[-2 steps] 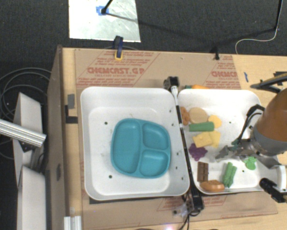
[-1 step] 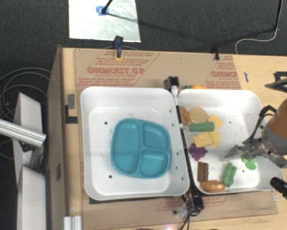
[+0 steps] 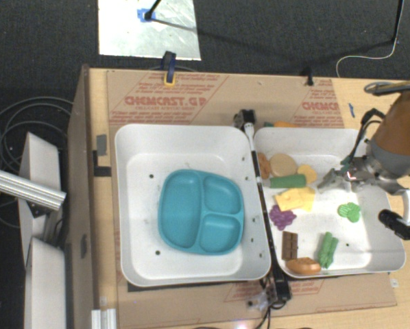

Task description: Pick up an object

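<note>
Objects lay in the right bin (image 3: 376, 256); none was between the fingers. Left to right: a blue plate (image 3: 200, 211) sat in the left bin (image 3: 140, 156); purple grapes (image 3: 282, 217), yellow cheese (image 3: 295, 198), a green pickle (image 3: 326, 249) and a green leaf (image 3: 350, 212) lay apart. The gripper (image 3: 336, 175) hovered over the right bin, fingers spread, gripping nothing.

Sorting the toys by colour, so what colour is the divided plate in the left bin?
Teal blue: the three-compartment plastic plate, seen clearly in the camera view.
</note>
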Controlling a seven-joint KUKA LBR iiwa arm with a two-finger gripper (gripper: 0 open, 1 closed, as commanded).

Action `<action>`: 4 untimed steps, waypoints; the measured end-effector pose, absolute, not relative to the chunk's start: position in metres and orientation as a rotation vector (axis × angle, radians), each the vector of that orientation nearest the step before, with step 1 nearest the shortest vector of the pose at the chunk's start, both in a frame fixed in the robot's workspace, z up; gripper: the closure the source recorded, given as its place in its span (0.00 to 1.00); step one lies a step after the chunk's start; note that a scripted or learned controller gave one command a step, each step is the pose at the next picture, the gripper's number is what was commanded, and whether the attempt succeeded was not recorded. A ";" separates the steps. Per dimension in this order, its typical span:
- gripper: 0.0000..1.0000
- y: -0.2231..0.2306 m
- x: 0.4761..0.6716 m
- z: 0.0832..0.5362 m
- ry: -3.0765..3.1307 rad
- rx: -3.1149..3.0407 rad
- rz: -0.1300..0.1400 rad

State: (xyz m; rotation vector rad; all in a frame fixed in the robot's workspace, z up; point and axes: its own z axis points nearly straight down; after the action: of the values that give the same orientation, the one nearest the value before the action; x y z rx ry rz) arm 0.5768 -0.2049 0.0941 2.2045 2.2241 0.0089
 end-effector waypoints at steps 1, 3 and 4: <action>0.00 -0.151 0.660 0.168 2.227 2.198 0.016; 0.00 -0.098 0.673 0.087 2.226 2.207 0.010; 0.00 -0.141 0.627 0.084 2.218 2.224 -0.003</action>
State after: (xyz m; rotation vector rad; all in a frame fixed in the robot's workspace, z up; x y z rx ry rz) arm 0.6274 -0.1414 0.0844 2.2244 2.2184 -0.0028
